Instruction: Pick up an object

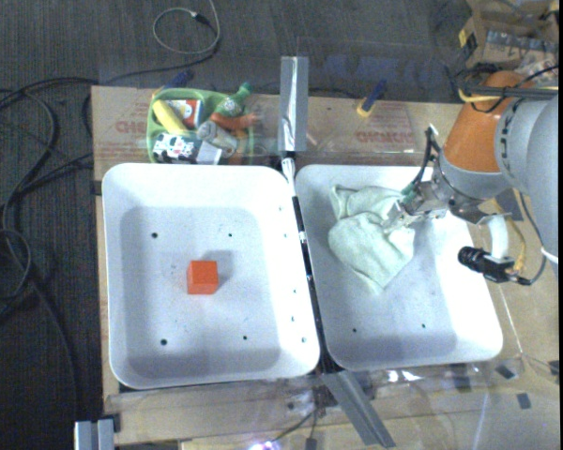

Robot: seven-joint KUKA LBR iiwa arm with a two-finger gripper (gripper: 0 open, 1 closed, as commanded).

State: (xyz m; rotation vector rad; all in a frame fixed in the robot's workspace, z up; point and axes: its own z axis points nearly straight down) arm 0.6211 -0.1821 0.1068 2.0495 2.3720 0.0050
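Camera view: jaws sit on the pale green cloth in the right bin. Whether they pinch it, I cannot tell. An orange cube lies in the left bin.

Both white bins, left and right, look like smooth matt plastic with a slight speckle, the pale green rag is soft crumpled cloth, the orange cube seems matt, maybe foam or plastic, and the bench underneath looks like plain brown cardboard.

Grey arm reaching from right, claw lowered
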